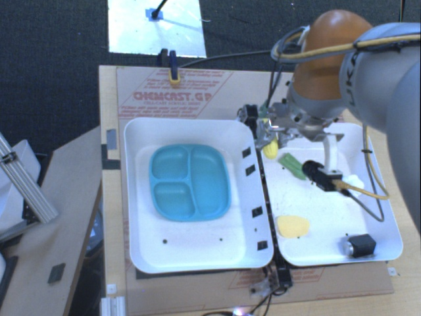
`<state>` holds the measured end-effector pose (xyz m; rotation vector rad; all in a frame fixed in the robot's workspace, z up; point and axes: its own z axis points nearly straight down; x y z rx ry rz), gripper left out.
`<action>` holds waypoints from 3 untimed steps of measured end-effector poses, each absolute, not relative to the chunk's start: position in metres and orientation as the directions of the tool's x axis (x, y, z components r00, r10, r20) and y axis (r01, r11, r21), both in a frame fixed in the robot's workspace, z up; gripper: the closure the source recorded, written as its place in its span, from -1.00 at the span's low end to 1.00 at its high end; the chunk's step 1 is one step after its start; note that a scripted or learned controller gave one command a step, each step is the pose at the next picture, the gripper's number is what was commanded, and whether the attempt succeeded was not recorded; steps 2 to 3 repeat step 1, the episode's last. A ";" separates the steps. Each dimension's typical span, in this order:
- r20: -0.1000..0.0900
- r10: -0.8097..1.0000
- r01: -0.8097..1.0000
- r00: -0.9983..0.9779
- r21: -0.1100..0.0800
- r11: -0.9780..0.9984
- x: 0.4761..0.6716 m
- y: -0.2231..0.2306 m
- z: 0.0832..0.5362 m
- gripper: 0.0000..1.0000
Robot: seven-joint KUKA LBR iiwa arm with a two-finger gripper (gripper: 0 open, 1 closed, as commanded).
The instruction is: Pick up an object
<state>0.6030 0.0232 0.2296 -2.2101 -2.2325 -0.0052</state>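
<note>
My gripper (266, 135) hangs over the far left corner of the right bin (385, 232), close to the wall shared by the two bins. A small yellow object (270, 151) lies directly under it, partly covered by it; whether they touch is unclear. A green oblong object (293, 166) rests just to the right of the yellow one. A flat pale yellow piece (293, 226) sits near the front of the right bin. A small black and grey block (360, 245) lies in the front right corner.
The left bin (141, 242) holds a blue divided plate (190, 181) at its middle. The arm's grey body and orange band (332, 41) cover the far part of the right bin. A small white thing (355, 181) lies near the right bin's right wall.
</note>
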 end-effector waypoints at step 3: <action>0.002 1.000 1.000 -0.010 0.001 0.010 0.595 0.078 0.236 1.00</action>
